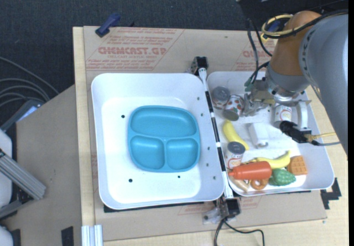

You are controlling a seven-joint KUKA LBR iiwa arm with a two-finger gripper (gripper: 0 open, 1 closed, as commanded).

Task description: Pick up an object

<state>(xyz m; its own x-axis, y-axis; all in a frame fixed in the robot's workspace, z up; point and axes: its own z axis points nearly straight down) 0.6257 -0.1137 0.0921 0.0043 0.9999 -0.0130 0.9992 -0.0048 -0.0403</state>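
**Gripper hanging over the toy pile**

The gripper is hovering in the right bin, can't tell its state. The banana is lying just down-left of it, long axis running diagonal toward the carrot.

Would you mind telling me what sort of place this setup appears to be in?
Most likely a robotics lab bench. A grey arm reaches over two white bins, the right one holding toy food such as a carrot, and loose cables trail across the dark carpet.
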